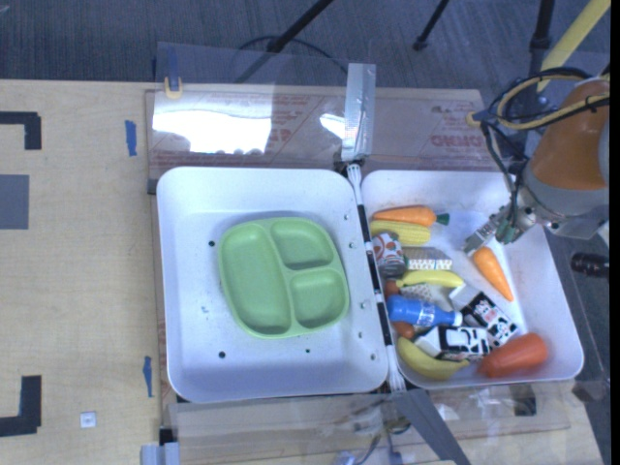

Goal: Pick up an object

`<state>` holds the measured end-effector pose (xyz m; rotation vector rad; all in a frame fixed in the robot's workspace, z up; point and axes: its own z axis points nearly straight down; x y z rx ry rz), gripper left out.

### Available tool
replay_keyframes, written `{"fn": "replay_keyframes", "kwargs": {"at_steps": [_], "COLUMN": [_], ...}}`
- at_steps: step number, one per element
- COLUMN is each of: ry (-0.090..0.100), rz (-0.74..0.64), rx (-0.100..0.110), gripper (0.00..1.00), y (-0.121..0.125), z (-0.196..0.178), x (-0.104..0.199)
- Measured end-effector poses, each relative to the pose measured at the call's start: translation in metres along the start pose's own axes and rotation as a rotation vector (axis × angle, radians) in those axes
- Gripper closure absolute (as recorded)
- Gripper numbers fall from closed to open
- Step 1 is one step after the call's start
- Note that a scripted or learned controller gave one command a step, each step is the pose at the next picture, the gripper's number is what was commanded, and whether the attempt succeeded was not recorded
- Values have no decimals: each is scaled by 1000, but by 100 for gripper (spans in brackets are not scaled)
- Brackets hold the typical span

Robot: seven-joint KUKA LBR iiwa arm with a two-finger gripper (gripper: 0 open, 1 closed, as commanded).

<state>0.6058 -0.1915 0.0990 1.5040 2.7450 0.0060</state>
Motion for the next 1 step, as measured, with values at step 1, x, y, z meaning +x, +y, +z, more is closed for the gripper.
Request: {"fn": "replay_keyframes", "kwargs": {"at_steps": [1], "ry": [3], "rz": [270], "rx": [6], "gripper": [100], "y": [16], "z": [-85], "x": [14]}}
